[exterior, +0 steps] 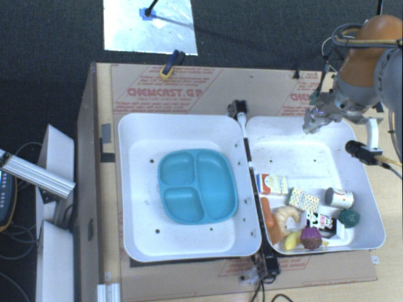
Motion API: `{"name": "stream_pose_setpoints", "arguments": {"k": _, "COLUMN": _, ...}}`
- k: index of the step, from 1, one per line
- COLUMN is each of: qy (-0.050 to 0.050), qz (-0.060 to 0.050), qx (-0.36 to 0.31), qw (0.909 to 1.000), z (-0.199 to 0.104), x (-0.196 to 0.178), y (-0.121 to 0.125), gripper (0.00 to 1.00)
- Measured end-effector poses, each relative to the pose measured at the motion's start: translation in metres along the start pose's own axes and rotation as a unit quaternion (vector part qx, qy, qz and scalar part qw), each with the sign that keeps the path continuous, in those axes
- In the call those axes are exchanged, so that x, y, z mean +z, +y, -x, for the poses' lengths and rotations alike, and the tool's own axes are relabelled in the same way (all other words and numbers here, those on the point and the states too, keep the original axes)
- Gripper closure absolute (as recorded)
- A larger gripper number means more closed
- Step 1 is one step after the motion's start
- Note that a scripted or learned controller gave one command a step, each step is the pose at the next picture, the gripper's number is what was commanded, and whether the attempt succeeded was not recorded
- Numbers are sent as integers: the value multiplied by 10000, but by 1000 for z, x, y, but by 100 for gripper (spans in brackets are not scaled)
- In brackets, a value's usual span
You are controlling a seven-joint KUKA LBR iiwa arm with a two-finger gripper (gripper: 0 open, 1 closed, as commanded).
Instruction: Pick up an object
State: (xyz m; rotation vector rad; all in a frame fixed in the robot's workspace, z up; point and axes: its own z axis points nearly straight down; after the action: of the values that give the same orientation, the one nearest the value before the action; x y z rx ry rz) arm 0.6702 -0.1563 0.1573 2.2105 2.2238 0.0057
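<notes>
Counter (189, 83) under printed cardboard, dark carpet around; blue divided tray (197, 185) in left bin (141, 137); small mixed objects (305, 216) clustered in right bin's (296, 146) near corner; end effector (313, 123) at its far edge, grip state unclear.

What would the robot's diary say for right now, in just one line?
hand: over right bin far rim, holding nothing seen | toys: heaped in near corner, carrot at divider | left bin: blue tray | pick: not started

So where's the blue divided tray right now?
The blue divided tray lies flat in the middle of the left bin in the camera view, across the centre divider from the cluttered right bin.
</notes>
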Motion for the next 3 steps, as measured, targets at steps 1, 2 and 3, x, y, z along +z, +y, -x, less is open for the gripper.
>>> {"name": "stream_pose_setpoints", "arguments": {"k": 1, "qy": 10, "qz": -35, "qx": 5, "qw": 10000, "z": -13, "x": 74, "y": -2, "gripper": 100}}
{"name": "stream_pose_setpoints", "arguments": {"k": 2, "qy": -1, "qz": 1, "qx": 1, "qw": 10000, "z": -18, "x": -33, "y": 0, "gripper": 100}}
{"name": "stream_pose_setpoints", "arguments": {"k": 3, "qy": 12, "qz": -42, "qx": 4, "qw": 10000, "z": -32, "x": 35, "y": -2, "gripper": 100}}
